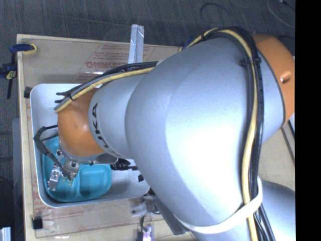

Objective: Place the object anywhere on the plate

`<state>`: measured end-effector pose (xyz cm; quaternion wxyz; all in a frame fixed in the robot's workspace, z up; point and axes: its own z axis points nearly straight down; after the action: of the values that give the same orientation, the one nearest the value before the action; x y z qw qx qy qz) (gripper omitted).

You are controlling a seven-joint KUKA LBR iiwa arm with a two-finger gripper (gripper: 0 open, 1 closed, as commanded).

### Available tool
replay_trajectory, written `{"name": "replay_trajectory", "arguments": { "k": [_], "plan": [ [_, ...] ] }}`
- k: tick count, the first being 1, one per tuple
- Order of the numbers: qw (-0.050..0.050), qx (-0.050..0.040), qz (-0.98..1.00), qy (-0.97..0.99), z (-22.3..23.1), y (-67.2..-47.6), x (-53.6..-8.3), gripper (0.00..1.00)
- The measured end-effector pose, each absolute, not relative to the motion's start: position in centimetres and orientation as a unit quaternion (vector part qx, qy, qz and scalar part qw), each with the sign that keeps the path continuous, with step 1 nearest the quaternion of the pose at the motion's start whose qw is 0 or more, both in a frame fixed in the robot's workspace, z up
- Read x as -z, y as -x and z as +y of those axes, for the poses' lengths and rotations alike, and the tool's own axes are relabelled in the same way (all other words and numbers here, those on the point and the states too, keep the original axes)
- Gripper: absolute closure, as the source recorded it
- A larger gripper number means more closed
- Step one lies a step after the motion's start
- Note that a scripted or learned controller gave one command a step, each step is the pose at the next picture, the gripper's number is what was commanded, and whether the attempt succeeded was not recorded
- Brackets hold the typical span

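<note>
A teal plate (93, 182) lies in the near-left part of the left white bin (36, 102). The grey arm with its orange band (75, 127) reaches across from the right and covers most of both bins. My gripper (56, 177) hangs low over the plate's left side, its metal parts just showing under the wrist. I cannot tell how its fingers stand, and the object to be placed is hidden from me.
The bin's left and far walls show as white rim. A blue clamp (20, 48) sits at the bench's far-left corner. An upright metal post (136, 43) stands behind the bins. Cables run along the arm.
</note>
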<state>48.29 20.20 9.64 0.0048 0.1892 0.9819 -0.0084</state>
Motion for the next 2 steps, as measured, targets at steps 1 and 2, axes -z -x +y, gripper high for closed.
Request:
{"name": "replay_trajectory", "arguments": {
  "k": [1,2],
  "plan": [
    [0.005,0.0083,0.982,-0.189,20.20,-48.29,-9.63,0.00],
    [0.002,0.0119,0.921,-0.389,19.83,-49.20,-9.49,0.00]
  ]
}}
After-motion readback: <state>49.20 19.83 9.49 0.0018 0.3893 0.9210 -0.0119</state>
